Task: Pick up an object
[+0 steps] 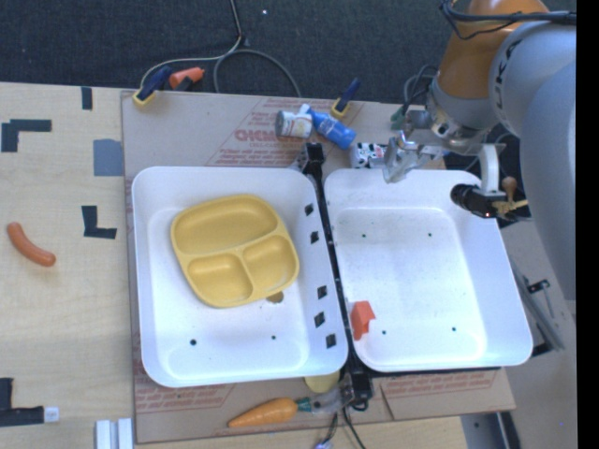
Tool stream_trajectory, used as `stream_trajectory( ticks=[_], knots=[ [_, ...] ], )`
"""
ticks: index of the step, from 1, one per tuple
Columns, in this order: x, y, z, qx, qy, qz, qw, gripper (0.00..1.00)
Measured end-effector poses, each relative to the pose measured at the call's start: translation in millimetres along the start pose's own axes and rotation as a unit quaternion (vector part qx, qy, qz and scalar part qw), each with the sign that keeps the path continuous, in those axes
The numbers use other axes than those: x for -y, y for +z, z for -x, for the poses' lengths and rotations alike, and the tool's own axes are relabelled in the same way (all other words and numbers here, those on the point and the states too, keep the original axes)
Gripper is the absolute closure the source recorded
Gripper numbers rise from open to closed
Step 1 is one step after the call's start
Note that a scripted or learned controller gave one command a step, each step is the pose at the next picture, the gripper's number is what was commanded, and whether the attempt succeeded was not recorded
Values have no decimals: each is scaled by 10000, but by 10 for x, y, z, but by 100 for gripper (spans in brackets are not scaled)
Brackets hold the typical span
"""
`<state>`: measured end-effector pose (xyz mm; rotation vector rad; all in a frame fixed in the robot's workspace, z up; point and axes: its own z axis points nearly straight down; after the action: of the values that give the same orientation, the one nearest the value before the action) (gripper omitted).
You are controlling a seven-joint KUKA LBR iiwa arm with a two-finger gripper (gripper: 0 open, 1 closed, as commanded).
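I have the gripper [404, 160] parked at the upper edge of the right bin [487, 279], just above its far rim in the upper right of the frame. It is small and partly lost against the arm's metal there, so I cannot tell whether the fingers are wide or narrow; nothing shows between them.

The nearest candidate inside that bin is a small orange block [361, 319], down at the lower left corner, hard against the wall by the divider. My worry is that corner: one finger could land on the rim or the wall and knock the block aside instead of straddling it. The bin floor looks smooth, glossy plastic, so a nudged block would likely slide.

The left bin [154, 279] holds a yellow compartment plate [234, 248], broad, shallow and rounded, with three wells. I judge it a poor grasp; its thin lip offers little purchase and may slip.

Outside the bins lie a toy carrot [264, 412] on the surface at the bottom, a toy sausage [31, 244] at far left, and a blue-and-white bottle [316, 124] at the top, all beyond an easy reach.
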<state>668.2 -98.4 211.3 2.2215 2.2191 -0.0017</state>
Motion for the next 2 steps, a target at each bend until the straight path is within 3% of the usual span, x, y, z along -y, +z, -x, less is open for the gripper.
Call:
stream_trajectory(
  ticks=[1, 2],
  knots=[
    [371, 235, -730, -22, -36, -29, 10000, 100],
    [145, 276, -237, 0, 2, -4, 10000, 100]
  ],
)
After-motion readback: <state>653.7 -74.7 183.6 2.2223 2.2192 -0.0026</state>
